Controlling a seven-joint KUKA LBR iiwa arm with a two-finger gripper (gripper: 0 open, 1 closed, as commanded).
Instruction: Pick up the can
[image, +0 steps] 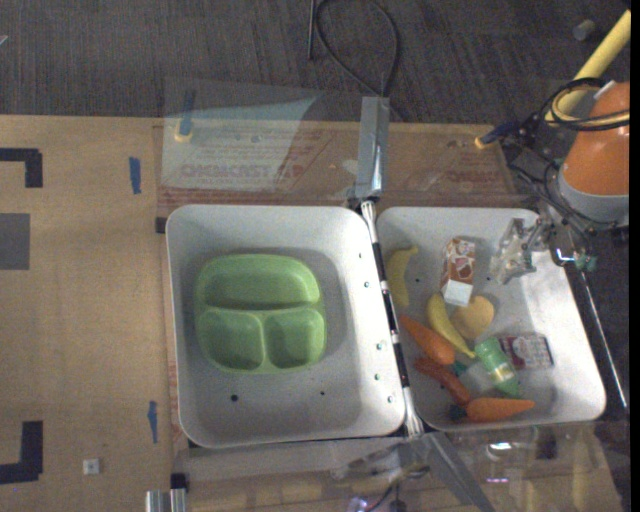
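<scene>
A: Where is the can (527, 351)?

B: In the right bin (588, 370), about 4 o'clock from that bin's middle. It lies on its side on the white floor, its long axis running roughly from 9 to 3 o'clock. I cannot tell which end is the top.

A: Any label to read?

B: The wrap is red and white with some darker print, but the lettering is too small to make out.

A: What lies near it?

B: A green bottle (495, 365) lies just beside it at its 8 o'clock. An orange carrot (498, 408) lies at its 7 o'clock, near the bin's front wall.

A: And the gripper (515, 255)?

B: It is over the same bin, around 1 o'clock from the middle, well apart from the can and at the can's 12 o'clock. A brown and white carton (459, 268) sits at the gripper's 9 o'clock. How wide the gripper stands I cannot tell, because it is blurred against the white floor. Nothing can be seen held in it.

A: Any other writing?

B: Faded reddish print on the cardboard (240, 165) at 12 o'clock from the left bin (180, 300), under a clear sheet, is not legible. That bin holds a green divided plate (260, 310).
</scene>
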